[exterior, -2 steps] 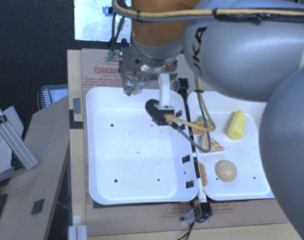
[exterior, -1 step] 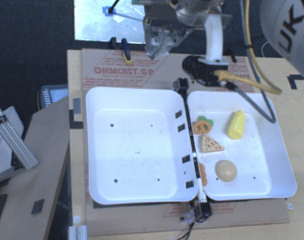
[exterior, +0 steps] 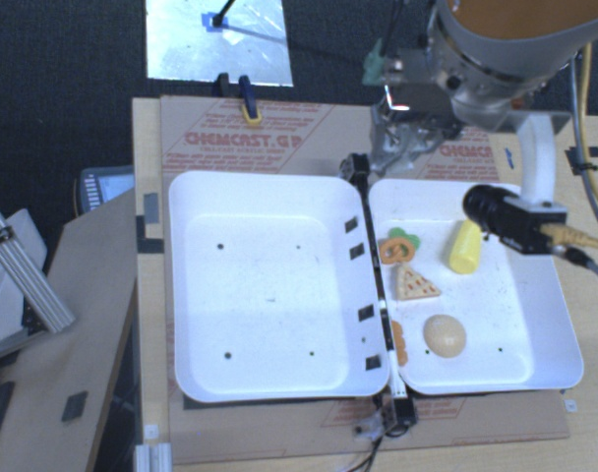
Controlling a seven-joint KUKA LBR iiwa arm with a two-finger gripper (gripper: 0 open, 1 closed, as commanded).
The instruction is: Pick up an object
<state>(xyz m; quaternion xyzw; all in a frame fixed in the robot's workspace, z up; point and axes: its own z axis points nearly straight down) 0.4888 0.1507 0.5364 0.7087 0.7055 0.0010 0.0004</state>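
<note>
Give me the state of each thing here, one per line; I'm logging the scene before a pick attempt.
Yellow cylinder: lying in the right bin, ungrasped.
Pizza slice: flat on the bin floor.
Beige ball: resting on the floor, apart from the slice.
Orange and green piece: lying near the divider.
Small orange piece: against the bin's left wall.
Left bin: holds no objects.
Tool: raised over the bins' far edge, holding nothing visible.

Both bins [exterior: 265, 200] are plain white with a few small dark dots. In the right one there's a yellow cylinder [exterior: 465, 247], a tan triangle wedge [exterior: 415, 284] with speckles, a beige round thing [exterior: 444, 334], and an orange piece with a green top [exterior: 398, 247]. The cardboard [exterior: 242, 136] underneath is brown with red lettering.
</note>
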